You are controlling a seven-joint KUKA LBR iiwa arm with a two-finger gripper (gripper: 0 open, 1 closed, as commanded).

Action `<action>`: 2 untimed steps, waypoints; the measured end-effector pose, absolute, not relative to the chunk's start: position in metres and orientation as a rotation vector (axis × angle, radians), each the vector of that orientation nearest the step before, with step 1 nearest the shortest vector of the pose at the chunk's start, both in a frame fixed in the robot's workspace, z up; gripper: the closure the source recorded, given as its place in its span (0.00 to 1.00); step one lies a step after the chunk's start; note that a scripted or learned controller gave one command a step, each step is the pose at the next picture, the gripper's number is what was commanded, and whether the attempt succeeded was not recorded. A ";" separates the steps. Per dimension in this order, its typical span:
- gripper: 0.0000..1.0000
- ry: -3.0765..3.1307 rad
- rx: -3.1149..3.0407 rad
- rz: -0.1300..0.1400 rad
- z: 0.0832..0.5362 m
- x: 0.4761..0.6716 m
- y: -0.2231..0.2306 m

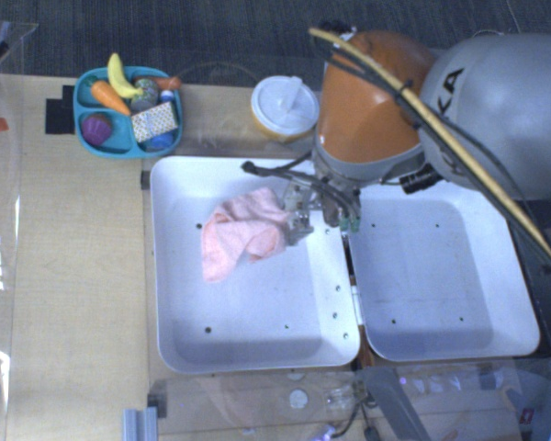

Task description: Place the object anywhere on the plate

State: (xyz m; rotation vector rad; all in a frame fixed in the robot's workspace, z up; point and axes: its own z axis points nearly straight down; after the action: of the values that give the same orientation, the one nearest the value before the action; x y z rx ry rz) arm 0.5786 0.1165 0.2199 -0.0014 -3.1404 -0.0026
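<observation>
Over the left bin (257,338) | my claw (305,217) sits at the right edge of the pink cloth (243,232) | grip unclear, can't tell if I've got it | advice: pinch a thick fold, lift straight, then carry to the blue plate (129,113) on the table (73,274)

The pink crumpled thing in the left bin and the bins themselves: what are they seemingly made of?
The crumpled pink cloth looks like soft fabric, matte, perhaps terry: it lies in loose folds and wrinkles. The two shallow white bins look like moulded plastic with a smooth, faintly glossy finish and rounded corners, though thin painted metal cannot be excluded.
</observation>
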 end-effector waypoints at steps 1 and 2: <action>1.00 -3.140 0.005 -0.002 0.229 0.548 0.159; 1.00 -3.139 0.003 -0.001 0.221 0.511 0.192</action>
State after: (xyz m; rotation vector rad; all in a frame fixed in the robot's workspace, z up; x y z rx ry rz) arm 0.5107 0.1923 0.2211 0.0026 -3.1390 -0.0009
